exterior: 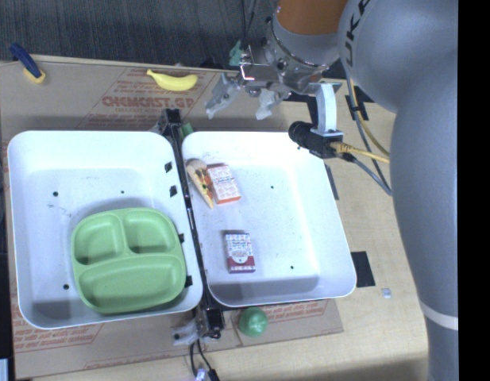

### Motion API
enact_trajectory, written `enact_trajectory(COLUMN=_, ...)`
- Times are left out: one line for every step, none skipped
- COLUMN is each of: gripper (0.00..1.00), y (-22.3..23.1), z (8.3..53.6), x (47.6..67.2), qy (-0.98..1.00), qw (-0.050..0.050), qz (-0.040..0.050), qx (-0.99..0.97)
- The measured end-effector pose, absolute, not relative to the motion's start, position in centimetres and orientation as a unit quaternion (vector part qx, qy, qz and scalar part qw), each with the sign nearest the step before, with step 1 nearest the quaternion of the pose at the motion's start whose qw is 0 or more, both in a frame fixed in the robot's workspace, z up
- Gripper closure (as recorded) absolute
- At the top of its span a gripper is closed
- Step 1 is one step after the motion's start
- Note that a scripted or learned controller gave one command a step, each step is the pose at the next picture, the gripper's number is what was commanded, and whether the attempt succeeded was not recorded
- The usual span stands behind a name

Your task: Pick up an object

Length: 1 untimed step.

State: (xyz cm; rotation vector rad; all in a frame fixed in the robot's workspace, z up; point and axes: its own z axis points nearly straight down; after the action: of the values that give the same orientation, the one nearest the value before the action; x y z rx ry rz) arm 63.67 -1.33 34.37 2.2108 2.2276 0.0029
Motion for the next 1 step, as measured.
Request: enact_trajectory(gripper=0.0, y=-5.65, z=35.26, x=65.68, qy=0.708, qw=0.002, qz=0.0007, qx=0.706)
